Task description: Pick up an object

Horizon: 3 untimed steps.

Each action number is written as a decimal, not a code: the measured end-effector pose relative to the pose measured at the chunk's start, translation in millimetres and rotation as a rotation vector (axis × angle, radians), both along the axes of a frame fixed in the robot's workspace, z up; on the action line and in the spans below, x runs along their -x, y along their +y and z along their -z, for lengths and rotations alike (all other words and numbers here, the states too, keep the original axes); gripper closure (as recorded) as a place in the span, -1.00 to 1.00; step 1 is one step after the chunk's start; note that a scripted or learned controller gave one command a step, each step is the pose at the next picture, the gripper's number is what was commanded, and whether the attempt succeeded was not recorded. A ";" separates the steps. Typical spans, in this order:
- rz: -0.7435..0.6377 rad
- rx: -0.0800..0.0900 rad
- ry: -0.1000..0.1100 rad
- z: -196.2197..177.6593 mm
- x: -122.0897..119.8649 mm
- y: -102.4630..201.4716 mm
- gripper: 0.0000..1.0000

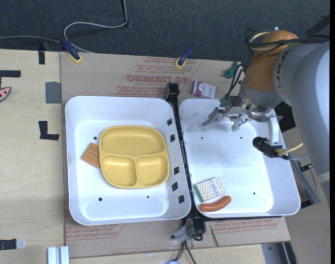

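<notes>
1. Tool [225,120]: fingers spread wide, holding nothing, over the right bin [277,188] near its far edge.
2. Small packet [210,189] and sausage [215,203]: near front-left corner, well apart from the tool.
3. Left bin [79,147]: yellow divided tray [135,155].

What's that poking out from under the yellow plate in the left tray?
A brown, cracker-like square sticks out from beneath the yellow divided plate at its left edge. The plate covers the rest, so its full shape stays hidden.
</notes>
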State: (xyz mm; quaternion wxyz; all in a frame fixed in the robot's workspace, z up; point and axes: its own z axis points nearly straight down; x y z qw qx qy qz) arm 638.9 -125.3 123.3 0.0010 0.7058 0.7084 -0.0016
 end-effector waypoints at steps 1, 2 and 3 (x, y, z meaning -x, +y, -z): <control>0.000 -0.001 0.001 -9.4 0.0 0.5 1.00; 0.000 0.000 0.001 -9.2 0.1 0.5 -1.00; -0.001 -0.001 0.002 -18.6 0.1 1.0 1.00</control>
